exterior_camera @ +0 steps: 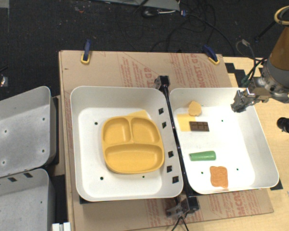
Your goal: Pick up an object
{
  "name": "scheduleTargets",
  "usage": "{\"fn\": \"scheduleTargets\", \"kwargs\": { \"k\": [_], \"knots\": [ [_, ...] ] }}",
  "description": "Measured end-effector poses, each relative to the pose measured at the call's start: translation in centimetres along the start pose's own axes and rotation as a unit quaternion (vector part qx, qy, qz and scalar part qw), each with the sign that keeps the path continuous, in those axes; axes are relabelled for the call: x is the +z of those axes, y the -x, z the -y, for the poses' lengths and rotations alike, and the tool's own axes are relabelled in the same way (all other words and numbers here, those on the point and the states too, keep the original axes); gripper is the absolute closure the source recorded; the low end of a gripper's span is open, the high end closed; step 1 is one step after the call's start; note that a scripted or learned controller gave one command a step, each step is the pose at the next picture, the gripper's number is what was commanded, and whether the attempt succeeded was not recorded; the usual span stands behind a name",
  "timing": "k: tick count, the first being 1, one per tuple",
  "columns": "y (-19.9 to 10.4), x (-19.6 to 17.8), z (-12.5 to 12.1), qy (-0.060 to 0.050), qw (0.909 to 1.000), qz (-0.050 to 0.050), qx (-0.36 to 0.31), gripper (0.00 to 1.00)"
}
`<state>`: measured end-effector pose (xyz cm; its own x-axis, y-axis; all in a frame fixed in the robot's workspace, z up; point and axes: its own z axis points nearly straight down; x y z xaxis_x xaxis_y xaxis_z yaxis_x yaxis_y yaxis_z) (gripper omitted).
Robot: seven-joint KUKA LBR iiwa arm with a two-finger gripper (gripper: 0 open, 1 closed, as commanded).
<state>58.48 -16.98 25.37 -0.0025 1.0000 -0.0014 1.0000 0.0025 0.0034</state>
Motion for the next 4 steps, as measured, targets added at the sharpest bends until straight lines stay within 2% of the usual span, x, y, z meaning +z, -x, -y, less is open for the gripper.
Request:
{"fn": "scheduleTargets", "kwargs": {
  "k": [2, 4],
  "knots": [
    [-10.8, -1.2, -1.7, -0.001, 1.0000, -0.001, -0.003, 1.00],
    [-21.0, 1.9, -3.2, -0.002, 1.0000, -0.001, -0.002, 1.00]
  ]
}}
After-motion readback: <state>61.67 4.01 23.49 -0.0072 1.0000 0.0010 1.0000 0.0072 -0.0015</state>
